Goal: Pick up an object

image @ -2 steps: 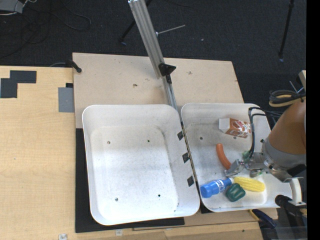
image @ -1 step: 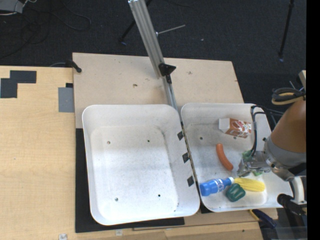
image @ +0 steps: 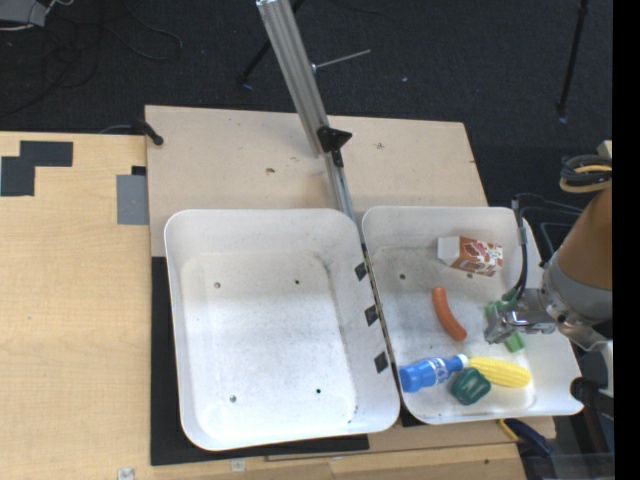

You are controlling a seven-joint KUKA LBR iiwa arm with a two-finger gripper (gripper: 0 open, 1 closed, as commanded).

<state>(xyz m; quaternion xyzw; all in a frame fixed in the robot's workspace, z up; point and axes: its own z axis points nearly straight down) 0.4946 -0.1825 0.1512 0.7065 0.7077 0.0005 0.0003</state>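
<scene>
The right bin [image: 400,230] holds several small objects. A white and red-brown carton [image: 472,255] lies near its back. An orange-red sausage-shaped piece [image: 449,313] sits in the middle. Along the front lie a blue bottle [image: 432,372], a yellow corn cob [image: 502,372] and a dark green piece [image: 470,388]. My gripper [image: 508,321] is low over the right side of this bin, right on top of a small green object [image: 514,343] that shows on either side of it. The arm's wrist [image: 585,268] comes in from the right edge.
The left bin [image: 262,323] stands beside the right one, joined by black clips [image: 370,313] along the shared rim. A slanted aluminium bar [image: 300,83] rises behind the bins. Pale wooden bench surface [image: 70,318] lies to the left.
</scene>
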